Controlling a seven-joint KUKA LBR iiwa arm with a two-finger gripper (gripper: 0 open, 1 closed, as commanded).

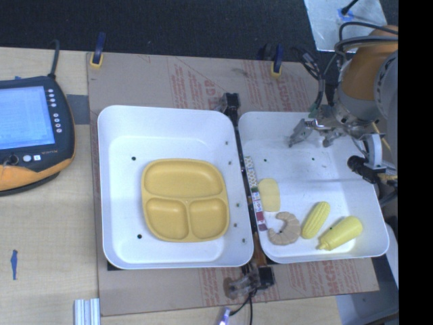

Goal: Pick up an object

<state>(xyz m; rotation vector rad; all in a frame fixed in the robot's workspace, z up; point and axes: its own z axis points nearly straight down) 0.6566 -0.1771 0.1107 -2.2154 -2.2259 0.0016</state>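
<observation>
Camera view — pincer [312, 135] spread open, holding nothing; corn cob [315, 220] lay well below it — pick not begun.

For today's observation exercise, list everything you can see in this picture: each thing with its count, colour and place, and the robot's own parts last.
White bins: 2, white, side by side on the bench; left bin, right bin.
Divided plate: 1, yellow, three compartments, in the left bin.
Pale yellow piece: 1, right bin, near its left wall.
Shrimp-like piece: 1, tan, curled, right bin front.
Corn cob: 1, yellow, right of the shrimp-like piece.
Squeeze bottle: 1, yellow, lying down, right bin front right.
Control pendant: 1, black and orange, lit screen, far left.
Clamps: 2, blue and yellow, on the board's back edge.
Arm: 1, grey with an orange band, right.
Gripper: 1, grey, over the right bin's back part.
</observation>
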